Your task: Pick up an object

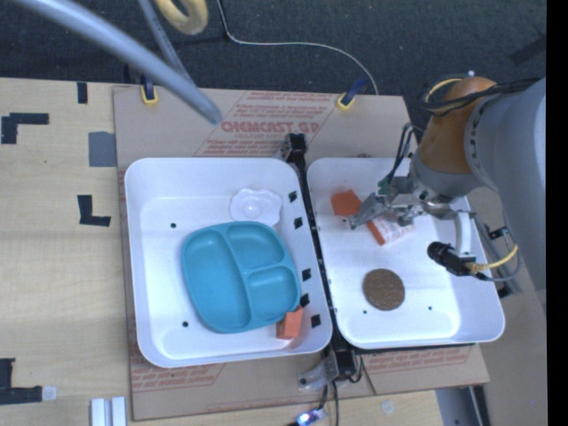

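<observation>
The likeliest target is the small white-and-orange packet lying in the right bin, toward its far half, directly under the gripper. The gripper sits low over it, its metal fingers reaching down and to the left, but from this slanted view I cannot tell whether they are spread or closed, nor whether the packet is actually between them.

Just beside the packet, to the left, lies an orange block, close enough that a finger could nudge it. To do the grasp well, I would judge the fingers should straddle the packet's narrow side, come down squarely to the bin floor, and close before any lift, keeping clear of the orange block so it is not pushed or pinched along. The packet looks flat and light, so a shallow grip may slip off.

Nearer in the same bin rests a brown round disc, well apart from the gripper. The left bin holds a blue divided plate, a small white lid-like piece at its far edge, and an orange piece at its near corner. Both bins sit on the tabletop.
</observation>
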You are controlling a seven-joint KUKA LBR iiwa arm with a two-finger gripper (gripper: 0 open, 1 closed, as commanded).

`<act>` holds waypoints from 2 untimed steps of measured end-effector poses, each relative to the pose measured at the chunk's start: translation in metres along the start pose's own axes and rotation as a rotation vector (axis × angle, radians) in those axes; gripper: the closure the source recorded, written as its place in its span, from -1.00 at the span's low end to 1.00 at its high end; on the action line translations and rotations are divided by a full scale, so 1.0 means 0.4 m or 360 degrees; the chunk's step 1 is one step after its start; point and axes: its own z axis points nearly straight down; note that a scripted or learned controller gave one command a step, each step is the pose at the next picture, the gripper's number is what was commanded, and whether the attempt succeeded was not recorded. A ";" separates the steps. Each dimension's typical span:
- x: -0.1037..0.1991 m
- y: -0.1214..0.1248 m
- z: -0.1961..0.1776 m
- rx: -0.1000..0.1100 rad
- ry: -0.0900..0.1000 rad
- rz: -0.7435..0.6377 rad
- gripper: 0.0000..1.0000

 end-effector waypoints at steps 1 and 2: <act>0.003 0.007 -0.036 -0.0012 0.0002 -0.0003 1.00; -0.006 0.015 -0.144 0.0006 0.0012 -0.0001 1.00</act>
